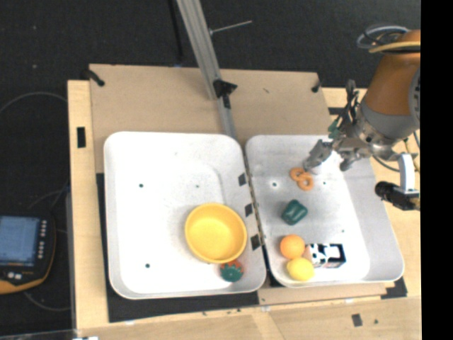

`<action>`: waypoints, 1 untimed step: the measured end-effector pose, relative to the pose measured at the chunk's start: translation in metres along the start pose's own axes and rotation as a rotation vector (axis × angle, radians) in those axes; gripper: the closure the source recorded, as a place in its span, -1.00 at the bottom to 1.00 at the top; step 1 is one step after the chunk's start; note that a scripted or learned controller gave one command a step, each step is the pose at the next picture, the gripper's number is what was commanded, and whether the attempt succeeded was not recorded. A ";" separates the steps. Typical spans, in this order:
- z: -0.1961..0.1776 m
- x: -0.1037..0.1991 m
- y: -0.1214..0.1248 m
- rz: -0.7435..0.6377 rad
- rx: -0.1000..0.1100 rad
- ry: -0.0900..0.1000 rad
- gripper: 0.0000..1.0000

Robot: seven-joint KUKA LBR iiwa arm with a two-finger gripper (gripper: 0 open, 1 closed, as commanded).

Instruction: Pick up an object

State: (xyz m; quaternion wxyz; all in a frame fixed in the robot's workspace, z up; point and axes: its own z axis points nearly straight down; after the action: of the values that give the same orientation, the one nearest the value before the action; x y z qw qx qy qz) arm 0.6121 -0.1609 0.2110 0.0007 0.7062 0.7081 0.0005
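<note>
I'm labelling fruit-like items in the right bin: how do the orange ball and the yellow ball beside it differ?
The orange ball is orange and sits farther up the bin; the yellow ball is lemon yellow and lies nearer the bin's front rim. The yellow ball borders the black-and-white box more closely. Both are round, similar in size, and touch each other.

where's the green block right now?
The green block lies in the right bin, near its middle, apart from the orange ring above it and the orange ball below it. The tool sits up-right of it.
</note>
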 end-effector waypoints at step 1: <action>0.000 0.000 0.000 0.000 0.000 0.000 -1.00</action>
State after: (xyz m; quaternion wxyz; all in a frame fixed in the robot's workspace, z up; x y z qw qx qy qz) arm 0.6121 -0.1609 0.2111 0.0008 0.7061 0.7081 0.0004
